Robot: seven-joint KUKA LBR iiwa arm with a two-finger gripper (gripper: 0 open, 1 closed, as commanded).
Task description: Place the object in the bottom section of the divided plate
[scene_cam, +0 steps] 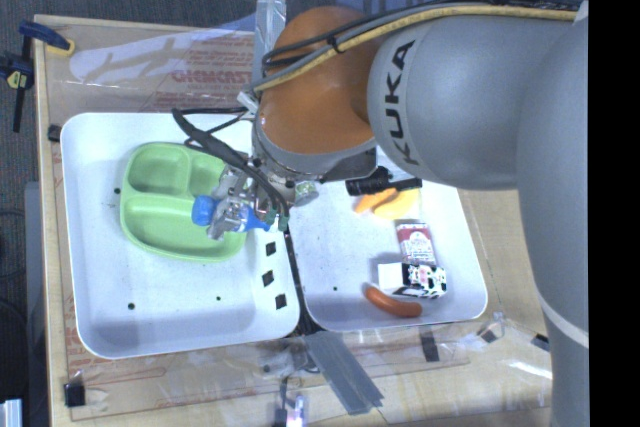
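A green divided plate (165, 215) lies in the left white bin (110, 315), with its large bottom section toward the front. My gripper (235, 213) hangs over the right end of that bottom section, under the orange wrist band. A small blue object (205, 211) sticks out to the left of the fingers, and another blue bit shows on their right side. The fingers look closed around it, just above or at the plate's surface. The arm hides the plate's upper right part.
The right bin (470, 300) holds a yellow-orange item with a black part (372, 202), a red and white packet (412, 240), a cow-patterned carton (418, 279) and a small sausage (392, 301). Black markers (268, 277) dot the left bin's right wall.
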